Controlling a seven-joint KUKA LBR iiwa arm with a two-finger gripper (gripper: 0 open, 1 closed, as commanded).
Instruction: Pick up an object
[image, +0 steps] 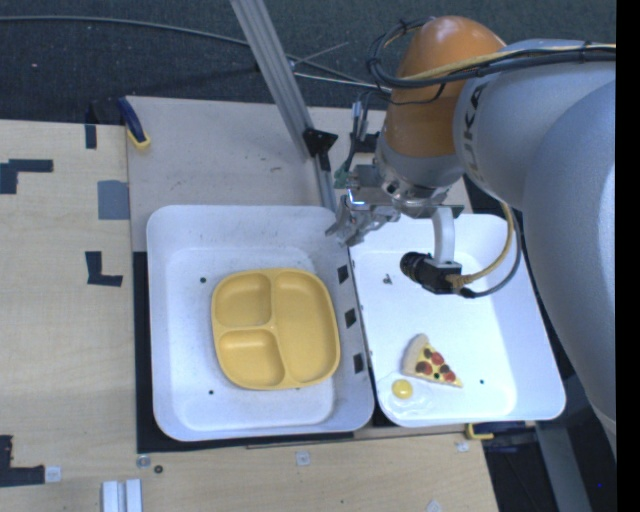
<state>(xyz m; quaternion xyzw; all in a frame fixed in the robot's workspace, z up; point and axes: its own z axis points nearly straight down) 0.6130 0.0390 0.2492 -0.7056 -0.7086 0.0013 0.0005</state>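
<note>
Two white bins sit side by side on the table. Left bin: a yellow divided plate, three compartments, lying flat near the bin's middle, slightly turned. Right bin: a toy pizza slice near the front edge, crust toward the left, red dots on top. Just beside it, at front left, a small yellow round piece, close to the slice but apart from it.

The arm reaches in from the right, its orange band high over the back of the right bin. Gripper hangs over the back corner where the two bins meet, near the dividing rim, well apart from the pizza slice and the plate. Fingers are small and dark against the rim; cannot tell how far apart they stand, and nothing is seen between them. A black cylindrical part with a cable hangs below the wrist over the right bin.

A slanted metal pole rises behind the bins.
</note>
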